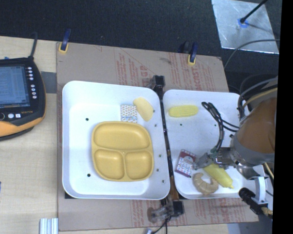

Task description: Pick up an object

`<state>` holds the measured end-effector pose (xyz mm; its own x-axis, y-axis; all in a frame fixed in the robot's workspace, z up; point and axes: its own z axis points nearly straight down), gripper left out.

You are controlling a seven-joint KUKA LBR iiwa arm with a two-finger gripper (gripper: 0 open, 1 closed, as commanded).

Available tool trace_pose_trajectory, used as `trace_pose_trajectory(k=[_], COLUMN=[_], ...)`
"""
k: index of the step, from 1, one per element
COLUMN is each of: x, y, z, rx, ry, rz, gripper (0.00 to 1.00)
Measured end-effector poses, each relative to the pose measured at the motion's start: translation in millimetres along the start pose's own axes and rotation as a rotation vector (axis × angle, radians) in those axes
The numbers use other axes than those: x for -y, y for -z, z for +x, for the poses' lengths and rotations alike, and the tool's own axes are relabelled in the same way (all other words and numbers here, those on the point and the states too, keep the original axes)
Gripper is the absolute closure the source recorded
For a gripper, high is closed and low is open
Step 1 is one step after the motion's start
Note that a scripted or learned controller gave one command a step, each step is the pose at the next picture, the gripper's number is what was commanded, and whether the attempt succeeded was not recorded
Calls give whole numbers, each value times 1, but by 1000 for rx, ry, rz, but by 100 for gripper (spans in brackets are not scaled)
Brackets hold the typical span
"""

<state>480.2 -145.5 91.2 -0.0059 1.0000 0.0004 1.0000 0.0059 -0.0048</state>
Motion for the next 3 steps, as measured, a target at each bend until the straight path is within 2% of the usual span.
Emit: trace_pose_trajectory(k=[1, 2, 3], x=[-99, -176, -176], y=[1, 2, 1], z=[-67, 4, 43], rx=[1, -2, -1], ry=[-1, 0, -1], rz=[-3, -2, 0], gripper=[0, 0, 0])
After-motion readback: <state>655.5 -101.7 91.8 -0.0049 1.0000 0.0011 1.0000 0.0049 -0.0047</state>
